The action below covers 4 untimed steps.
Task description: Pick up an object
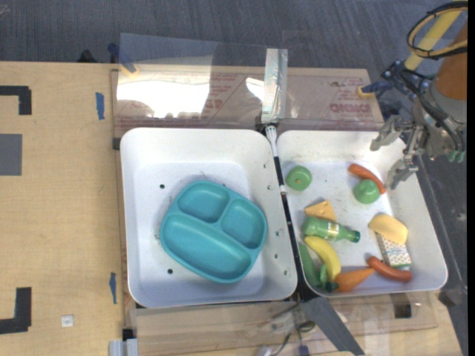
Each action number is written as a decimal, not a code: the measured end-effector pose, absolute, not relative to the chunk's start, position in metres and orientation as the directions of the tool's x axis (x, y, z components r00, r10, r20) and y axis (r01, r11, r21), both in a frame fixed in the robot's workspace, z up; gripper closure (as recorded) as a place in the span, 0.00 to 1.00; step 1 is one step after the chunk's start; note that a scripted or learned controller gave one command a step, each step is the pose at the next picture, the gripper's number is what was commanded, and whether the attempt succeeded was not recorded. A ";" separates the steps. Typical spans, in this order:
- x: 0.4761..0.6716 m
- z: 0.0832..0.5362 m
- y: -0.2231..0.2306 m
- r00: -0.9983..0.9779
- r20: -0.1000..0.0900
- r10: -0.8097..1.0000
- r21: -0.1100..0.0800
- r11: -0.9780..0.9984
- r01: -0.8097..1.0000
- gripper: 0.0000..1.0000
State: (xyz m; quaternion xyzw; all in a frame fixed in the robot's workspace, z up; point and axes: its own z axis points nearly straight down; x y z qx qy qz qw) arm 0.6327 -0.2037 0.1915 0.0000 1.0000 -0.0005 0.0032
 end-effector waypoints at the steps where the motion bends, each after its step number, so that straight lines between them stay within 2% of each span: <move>1: 0.645 0.090 -0.195 -0.993 -0.014 0.116 -0.001 0.993 0.116 0.00; 2: 0.577 0.089 -0.162 -0.982 -0.009 0.190 0.001 0.982 0.190 0.00; 3: 0.558 0.089 -0.173 -0.993 -0.012 0.113 -0.001 0.994 0.113 0.00; 4: 0.561 0.102 -0.172 -0.994 -0.024 0.111 -0.003 0.994 0.111 1.00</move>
